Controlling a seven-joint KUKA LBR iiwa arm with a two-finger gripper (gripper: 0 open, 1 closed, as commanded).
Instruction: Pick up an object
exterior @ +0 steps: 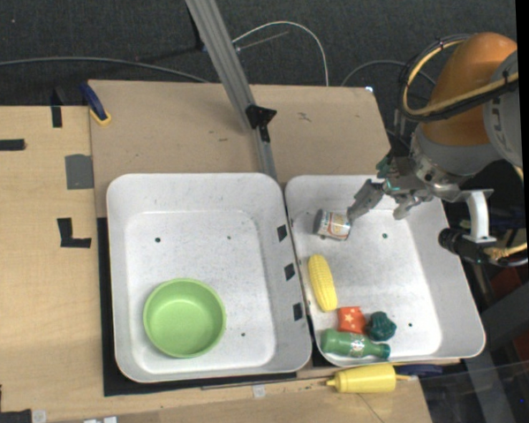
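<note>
Tan bench (181, 140) bears two white bins (197, 196) over dark floor (343, 25).

No readable text, brand, number or sign could be made out anywhere. The small can (333, 225) lying just left of the gripper (381, 202) carried a label, but its print was too blurred to read. The black tape marks (68, 232) far to the gripper's left formed no letters.

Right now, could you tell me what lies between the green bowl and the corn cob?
In the camera view, bare white bin floor and the two bins' adjoining rims lie between the green bowl and the corn cob.
</note>
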